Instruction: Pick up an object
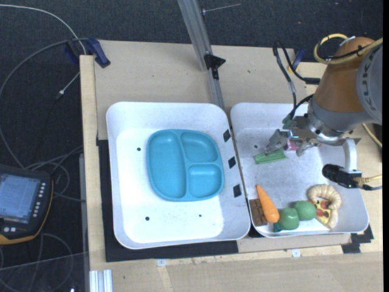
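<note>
In the right bin (304, 117) a flat green stick (269, 157) lies left of centre. My gripper (285, 143) hovers just above and to the right of it, very close to its upper end; whether they touch is unclear. An orange carrot (267, 203), two green rounded fruits (296, 215) and a tan ring-shaped toy pastry (324, 202) lie along the bin's front edge.
The left bin (124, 181) holds a blue divided plate (184, 164). A small brown block (256, 210) sits by the carrot at the right bin's front left corner. A metal pole (197, 26) slants up from between the bins.
</note>
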Action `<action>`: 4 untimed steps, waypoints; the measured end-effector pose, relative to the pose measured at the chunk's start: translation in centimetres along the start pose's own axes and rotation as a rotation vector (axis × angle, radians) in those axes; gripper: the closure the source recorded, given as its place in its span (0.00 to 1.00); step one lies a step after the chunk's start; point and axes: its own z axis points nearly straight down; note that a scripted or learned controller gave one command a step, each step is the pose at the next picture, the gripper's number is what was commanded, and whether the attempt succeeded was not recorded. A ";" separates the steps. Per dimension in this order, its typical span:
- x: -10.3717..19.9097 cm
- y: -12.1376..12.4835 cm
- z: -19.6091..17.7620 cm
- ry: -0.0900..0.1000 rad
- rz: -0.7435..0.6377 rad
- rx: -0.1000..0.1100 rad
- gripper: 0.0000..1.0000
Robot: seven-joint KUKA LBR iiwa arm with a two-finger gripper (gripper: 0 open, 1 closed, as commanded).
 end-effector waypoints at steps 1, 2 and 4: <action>0.1 0.0 5.3 0.000 0.000 0.000 0.00; 0.1 0.1 3.8 0.000 0.000 -0.007 1.00; 1.3 -0.3 -6.8 -0.003 -0.002 -0.014 1.00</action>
